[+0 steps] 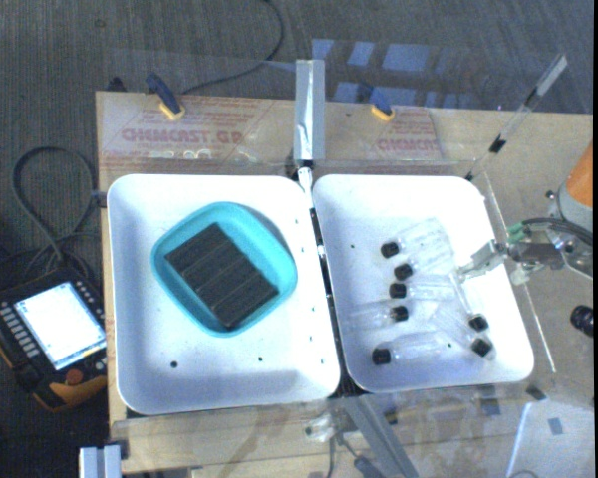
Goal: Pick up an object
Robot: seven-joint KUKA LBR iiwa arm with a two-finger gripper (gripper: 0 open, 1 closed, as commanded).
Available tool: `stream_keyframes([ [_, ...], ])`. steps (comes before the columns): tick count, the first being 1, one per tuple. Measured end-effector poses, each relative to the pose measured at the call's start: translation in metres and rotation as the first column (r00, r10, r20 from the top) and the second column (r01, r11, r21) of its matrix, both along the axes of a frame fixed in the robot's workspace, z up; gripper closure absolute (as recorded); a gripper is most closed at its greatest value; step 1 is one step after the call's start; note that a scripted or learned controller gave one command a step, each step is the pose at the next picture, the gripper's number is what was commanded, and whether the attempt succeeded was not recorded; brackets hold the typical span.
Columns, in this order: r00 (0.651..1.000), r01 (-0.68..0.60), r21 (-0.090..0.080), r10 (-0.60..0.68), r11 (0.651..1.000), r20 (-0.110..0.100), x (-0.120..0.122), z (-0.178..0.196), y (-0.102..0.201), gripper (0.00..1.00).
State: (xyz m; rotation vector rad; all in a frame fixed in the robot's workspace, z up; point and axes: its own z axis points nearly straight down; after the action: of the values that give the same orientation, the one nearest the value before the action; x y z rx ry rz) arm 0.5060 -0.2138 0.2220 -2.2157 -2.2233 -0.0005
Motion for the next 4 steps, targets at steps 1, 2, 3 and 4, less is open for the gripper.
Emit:
stream_keyframes([
  [1,0.996,-0.092,0.0,0.092,0.996,-0.001,0.009,-0.081,0.042,0.0],
  [2,0.985,-0.173,-0.004,0.173,0.985,0.002,0.039,0.04,0.06,0.0],
  [3,0.932,-0.363,-0.011,0.363,0.932,0.02,0.053,-0.116,0.03,0.0],
  [4,0.926,-0.377,-0.011,0.378,0.926,0.013,0.125,-0.132,0.072,0.0],
])
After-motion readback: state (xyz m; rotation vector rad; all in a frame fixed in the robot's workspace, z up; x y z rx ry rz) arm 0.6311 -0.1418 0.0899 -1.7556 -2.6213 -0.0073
